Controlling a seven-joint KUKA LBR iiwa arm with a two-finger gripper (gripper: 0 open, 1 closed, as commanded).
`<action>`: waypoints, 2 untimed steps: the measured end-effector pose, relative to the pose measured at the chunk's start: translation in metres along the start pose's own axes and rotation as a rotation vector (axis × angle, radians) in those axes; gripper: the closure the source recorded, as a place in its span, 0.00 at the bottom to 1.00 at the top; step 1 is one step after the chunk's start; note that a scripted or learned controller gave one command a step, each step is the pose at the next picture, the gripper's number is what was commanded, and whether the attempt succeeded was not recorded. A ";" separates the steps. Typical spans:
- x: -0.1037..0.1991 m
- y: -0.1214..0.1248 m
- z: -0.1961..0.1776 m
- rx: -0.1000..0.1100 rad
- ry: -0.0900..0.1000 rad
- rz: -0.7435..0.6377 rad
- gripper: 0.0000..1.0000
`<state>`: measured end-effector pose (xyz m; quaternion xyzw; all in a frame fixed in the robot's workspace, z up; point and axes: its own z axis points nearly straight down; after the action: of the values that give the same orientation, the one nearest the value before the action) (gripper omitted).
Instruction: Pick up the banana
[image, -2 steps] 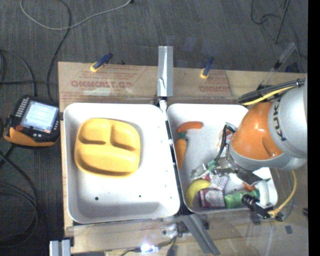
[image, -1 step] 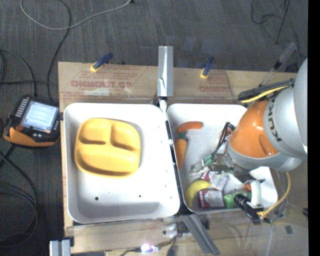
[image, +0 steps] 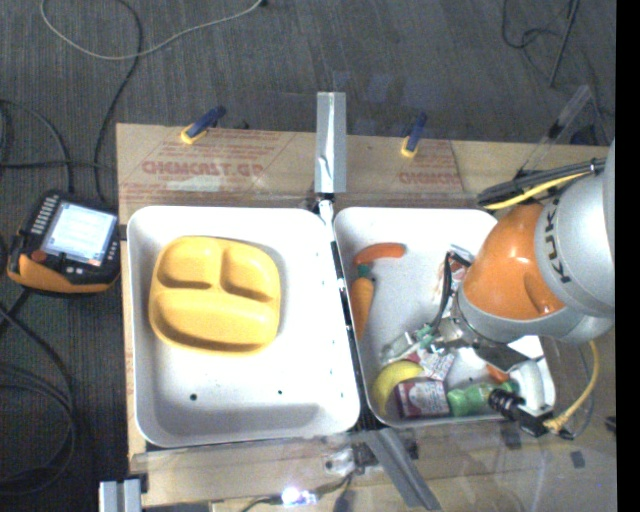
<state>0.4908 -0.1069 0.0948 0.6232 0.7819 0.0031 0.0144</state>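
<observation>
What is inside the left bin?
The left bin holds a yellow divided tray, lying flat. Whatever lies under that tray is covered.

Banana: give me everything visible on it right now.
The banana is yellow, short and curved, with a greenish tinge at one end. It lies flat near the front wall of the right bin, partly covered by clutter. A dark red packet touches its lower right side. The gripper is above and to its right, apart from it.

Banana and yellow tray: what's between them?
Camera view: bare white floor of the left bin and the two bins' adjoining walls lie between banana and tray.
</observation>
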 end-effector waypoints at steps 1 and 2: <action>0.000 0.000 0.000 -0.001 -0.001 -0.224 0.00; -0.001 0.005 -0.013 -0.015 -0.006 -0.225 1.00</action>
<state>0.4958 -0.1062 0.1080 0.5313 0.8469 0.0055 0.0214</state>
